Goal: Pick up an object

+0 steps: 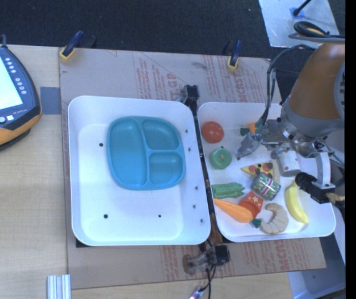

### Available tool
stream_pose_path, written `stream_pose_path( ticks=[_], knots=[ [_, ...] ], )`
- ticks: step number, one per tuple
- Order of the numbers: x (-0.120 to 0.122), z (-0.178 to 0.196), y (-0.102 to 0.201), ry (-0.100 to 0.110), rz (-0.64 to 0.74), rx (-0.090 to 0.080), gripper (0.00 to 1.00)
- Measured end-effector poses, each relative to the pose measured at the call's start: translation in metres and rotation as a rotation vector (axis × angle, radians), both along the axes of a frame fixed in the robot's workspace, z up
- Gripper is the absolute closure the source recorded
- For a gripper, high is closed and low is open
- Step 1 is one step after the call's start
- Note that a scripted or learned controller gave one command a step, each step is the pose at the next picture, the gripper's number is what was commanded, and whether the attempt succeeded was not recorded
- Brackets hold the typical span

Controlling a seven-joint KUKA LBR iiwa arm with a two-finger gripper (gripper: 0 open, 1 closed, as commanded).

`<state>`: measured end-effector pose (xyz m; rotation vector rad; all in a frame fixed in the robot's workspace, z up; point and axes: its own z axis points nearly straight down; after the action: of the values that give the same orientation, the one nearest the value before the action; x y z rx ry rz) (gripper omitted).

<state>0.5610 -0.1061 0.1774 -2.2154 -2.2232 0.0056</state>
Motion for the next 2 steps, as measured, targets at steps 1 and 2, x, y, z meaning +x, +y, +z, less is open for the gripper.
stream_pose_path(
  ticks=[1, 2],
  knots=[
    [0.026, -0.086, -0.046, 0.001, 0.001, -0.001, 0.00],
    [0.090, -0.085, -0.049, -0.002, -0.001, 0.001, 0.00]
  ],
)
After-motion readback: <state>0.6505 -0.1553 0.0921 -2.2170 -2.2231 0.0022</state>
